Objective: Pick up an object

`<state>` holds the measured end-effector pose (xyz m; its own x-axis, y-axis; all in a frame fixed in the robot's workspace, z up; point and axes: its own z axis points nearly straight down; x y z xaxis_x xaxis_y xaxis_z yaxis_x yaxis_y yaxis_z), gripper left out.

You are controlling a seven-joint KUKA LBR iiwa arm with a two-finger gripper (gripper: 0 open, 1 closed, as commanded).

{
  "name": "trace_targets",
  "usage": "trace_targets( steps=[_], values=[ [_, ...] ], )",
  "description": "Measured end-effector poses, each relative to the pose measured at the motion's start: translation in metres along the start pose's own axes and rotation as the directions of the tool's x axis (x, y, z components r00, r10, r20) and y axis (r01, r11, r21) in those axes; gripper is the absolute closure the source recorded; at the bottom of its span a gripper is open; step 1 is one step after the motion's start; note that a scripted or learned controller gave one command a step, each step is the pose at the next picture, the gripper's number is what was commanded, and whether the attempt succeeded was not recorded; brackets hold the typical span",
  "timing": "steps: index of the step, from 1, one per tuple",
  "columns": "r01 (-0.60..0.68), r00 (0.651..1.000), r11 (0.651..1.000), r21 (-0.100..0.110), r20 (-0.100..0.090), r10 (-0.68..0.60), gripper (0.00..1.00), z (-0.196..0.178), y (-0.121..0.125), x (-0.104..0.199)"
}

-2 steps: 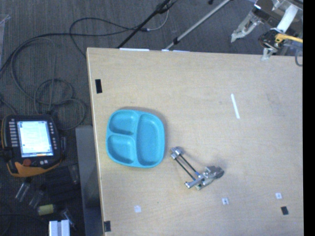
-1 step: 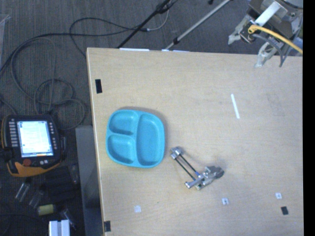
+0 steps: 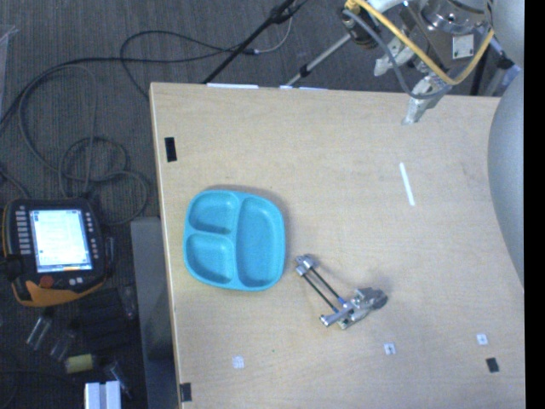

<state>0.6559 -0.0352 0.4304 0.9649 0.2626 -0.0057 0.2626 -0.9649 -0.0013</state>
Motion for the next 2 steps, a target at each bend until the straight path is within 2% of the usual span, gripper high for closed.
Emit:
trace_targets(
  steps=[1,2],
  values=[
    [-0.063,0.998,0.998,0.001,0.001,0.063,0.0,0.0005,0.0843,-0.0205],
    [-0.061,0.998,0.998,0.004,0.007,0.061,1.0,-0.0049,0.0836,-0.0188]
  ],
)
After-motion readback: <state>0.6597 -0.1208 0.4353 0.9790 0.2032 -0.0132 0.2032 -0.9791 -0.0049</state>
